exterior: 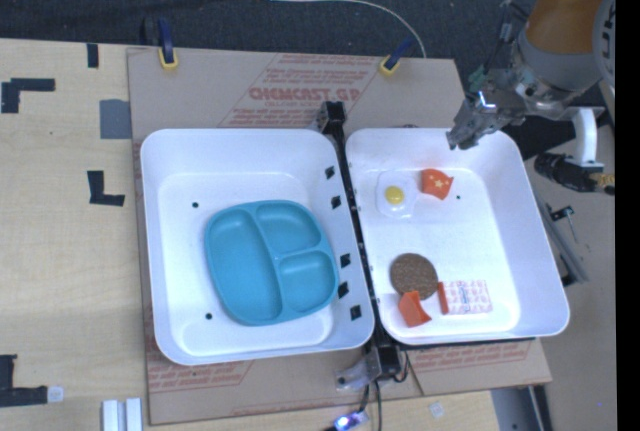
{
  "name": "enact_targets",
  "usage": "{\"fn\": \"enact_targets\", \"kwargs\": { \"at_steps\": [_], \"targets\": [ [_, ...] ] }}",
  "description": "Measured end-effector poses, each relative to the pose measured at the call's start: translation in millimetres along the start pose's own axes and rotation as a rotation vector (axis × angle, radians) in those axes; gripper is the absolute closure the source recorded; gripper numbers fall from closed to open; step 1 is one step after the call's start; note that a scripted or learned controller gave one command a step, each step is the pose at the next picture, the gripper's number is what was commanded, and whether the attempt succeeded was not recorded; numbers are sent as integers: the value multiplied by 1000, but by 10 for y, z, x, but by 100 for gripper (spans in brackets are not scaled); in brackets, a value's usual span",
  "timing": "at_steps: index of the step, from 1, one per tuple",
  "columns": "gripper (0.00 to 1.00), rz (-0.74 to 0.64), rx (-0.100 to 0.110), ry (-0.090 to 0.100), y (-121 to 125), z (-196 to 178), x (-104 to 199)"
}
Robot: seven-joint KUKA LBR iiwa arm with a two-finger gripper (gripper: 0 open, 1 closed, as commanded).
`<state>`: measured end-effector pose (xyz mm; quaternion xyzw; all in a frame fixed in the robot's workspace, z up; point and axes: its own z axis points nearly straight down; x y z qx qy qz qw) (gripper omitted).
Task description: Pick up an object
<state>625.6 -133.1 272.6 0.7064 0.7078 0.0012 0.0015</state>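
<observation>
**Jaws state unclear, nothing seen between them**

Jaws (466,135) above right bin's far rim, open or closed impossible to tell. Nearest in right bin (535,249): orange block (414,308), patterned card (467,297), brown disc (412,272). Farther: fried egg (395,196), orange piece (435,182). Blue divided tray (270,260) in left bin (160,209).

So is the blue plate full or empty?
Empty. The blue plate lies flat in the left bin, and all three sections show bare blue.
</observation>
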Motion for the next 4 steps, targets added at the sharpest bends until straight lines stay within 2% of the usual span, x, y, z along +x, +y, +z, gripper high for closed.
{"fn": "enact_targets", "kwargs": {
  "at_steps": [1,4],
  "targets": [
    [100,-3,6,2,-277,3,511],
    [100,-3,10,1,-944,456,2051]
  ]
}}
